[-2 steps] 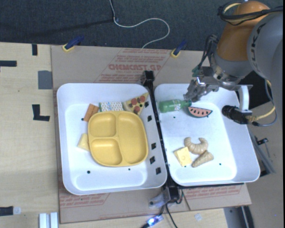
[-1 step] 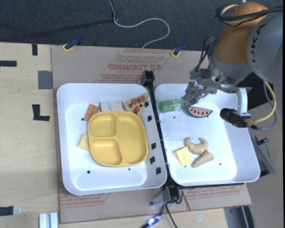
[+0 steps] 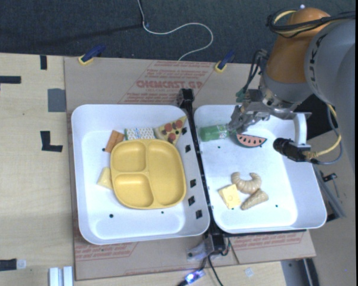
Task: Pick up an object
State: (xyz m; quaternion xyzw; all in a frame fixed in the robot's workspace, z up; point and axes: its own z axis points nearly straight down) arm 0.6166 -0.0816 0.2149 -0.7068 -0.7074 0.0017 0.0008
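my gripper (image 3: pixel 237 123) over right white bin (image 3: pixel 298 219) | grip state: cannot tell | target flat green block (image 3: pixel 213 133) | descend straight, centre, close gently

bare floor mid right bin (image 3: pixel 286 177), watermelon slice (image 3: pixel 251 140) and croissant (image 3: pixel 246 182) flanking it

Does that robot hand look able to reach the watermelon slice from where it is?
Probably yes. The hand hangs just left of the watermelon slice in the right bin, and nothing lies on top of the slice.
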